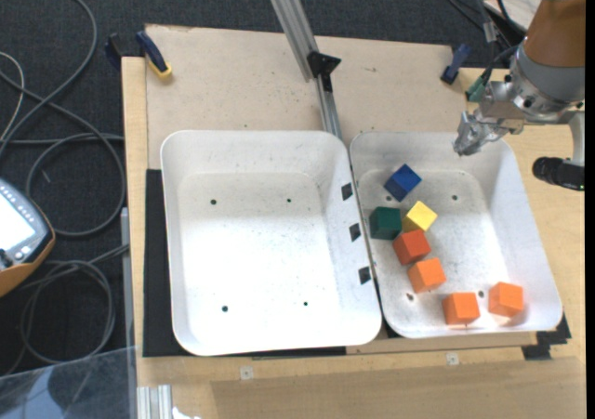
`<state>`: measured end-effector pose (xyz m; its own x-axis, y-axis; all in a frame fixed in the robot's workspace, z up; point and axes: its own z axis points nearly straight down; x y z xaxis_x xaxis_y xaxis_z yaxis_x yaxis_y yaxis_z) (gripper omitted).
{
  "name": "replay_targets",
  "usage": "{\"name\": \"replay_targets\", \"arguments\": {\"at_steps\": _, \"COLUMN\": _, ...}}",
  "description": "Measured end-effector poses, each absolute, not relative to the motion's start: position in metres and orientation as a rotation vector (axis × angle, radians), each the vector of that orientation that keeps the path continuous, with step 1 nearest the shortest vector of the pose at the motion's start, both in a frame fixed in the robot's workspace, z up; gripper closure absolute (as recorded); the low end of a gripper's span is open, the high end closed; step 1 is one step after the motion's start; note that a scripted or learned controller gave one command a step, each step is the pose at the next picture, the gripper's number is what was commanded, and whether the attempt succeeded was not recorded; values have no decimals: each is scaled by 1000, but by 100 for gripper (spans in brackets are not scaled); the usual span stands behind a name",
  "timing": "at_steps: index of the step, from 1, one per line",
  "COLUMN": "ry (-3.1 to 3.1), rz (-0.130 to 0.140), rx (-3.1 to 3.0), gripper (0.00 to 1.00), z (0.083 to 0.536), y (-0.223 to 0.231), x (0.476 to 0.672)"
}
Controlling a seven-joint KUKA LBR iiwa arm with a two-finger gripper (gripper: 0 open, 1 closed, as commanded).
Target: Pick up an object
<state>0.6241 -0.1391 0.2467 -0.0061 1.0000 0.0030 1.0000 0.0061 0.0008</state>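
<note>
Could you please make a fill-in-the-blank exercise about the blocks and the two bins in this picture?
1. All the blocks lie in the ____ bin of the camera view.
2. The block nearest the tool is the ____ one.
3. The green block touches the ____ block on its right.
4. Counting by colour, the largest group is the ____ blocks, four in all.

Missing words: right; blue; yellow; orange

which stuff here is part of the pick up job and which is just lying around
Part of the job:
- gripper
- blue block
- yellow block
- green block
- four orange blocks
- right bin holding the blocks

Just lying about:
- left bin
- metal pole
- blue clamps
- cables on the floor
</note>
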Motion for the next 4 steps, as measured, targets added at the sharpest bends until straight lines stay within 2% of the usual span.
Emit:
{"name": "replay_targets", "arguments": {"at_steps": 2, "ry": -2226, "rz": -2, "rx": -2212, "gripper": 100, "z": 252, "y": -32, "x": 588}}
{"name": "replay_targets", "arguments": {"at_steps": 3, "ry": -2226, "rz": 0, "rx": -2212, "gripper": 100, "z": 243, "y": 14, "x": 584}}
{"name": "replay_targets", "arguments": {"at_steps": 4, "ry": -2226, "rz": -1, "rx": -2211, "gripper": 100, "z": 250, "y": 62, "x": 570}}
